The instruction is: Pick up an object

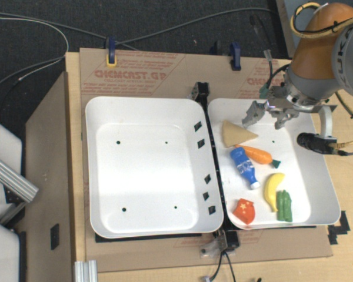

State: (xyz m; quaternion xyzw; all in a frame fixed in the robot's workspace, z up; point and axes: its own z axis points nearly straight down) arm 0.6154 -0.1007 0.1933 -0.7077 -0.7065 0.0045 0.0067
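tan cheese wedge [237,134] lies just below-left of the spread, empty pincer [266,115] in the right bin [317,175]; the carrot [259,155] sits further beyond the wedge.

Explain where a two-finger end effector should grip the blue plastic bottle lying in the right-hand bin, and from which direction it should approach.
Grip the blue plastic bottle across its narrow mid-body, coming straight down from above. It lies flat on the right white bin, long axis slanting toward the camera, so the fingers should probably close across that axis. The orange carrot sits close beside its upper end, so gripping lower down likely gives more room.
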